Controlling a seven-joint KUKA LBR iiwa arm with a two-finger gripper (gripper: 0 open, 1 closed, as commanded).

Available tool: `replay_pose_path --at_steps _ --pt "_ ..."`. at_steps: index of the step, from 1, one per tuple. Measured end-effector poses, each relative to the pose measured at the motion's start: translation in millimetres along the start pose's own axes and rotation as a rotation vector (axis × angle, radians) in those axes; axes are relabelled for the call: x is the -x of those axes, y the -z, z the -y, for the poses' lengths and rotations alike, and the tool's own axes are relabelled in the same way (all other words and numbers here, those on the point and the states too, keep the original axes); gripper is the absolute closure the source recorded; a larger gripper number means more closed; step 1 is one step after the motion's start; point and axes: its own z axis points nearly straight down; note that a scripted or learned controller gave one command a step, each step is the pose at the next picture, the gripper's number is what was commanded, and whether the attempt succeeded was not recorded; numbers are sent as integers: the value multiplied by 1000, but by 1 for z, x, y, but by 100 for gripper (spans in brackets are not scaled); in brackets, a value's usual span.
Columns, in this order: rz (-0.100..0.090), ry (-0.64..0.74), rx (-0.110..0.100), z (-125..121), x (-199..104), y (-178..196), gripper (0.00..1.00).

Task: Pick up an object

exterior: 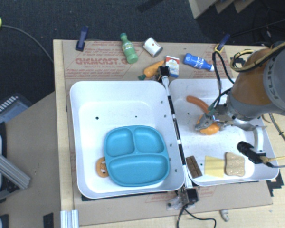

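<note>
My gripper (208, 122) is down in the right bin (180, 127), right over a small orange fruit (210, 130) near the bin's middle. The fruit peeks out just below the gripper, and I cannot see whether it is gripped. An orange sausage (196, 101) lies just up and left of the gripper. Along the bin's front edge lie a brown block (192, 166), a yellow cheese wedge (213, 166) and a slice of bread (235, 164).
The left bin (85, 103) holds a blue divided plate (135, 156) with a small brown pretzel (101, 167) at its left edge. Behind the bins lie a green bottle (129, 49), a white can (152, 46), a small carton (172, 65), a blue bottle (198, 61) and a carrot (152, 70).
</note>
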Motion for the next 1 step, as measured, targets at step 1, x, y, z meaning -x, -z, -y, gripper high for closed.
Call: replay_pose_path --at_steps 1 --pt "0 3 3 -33 -79 91 100"
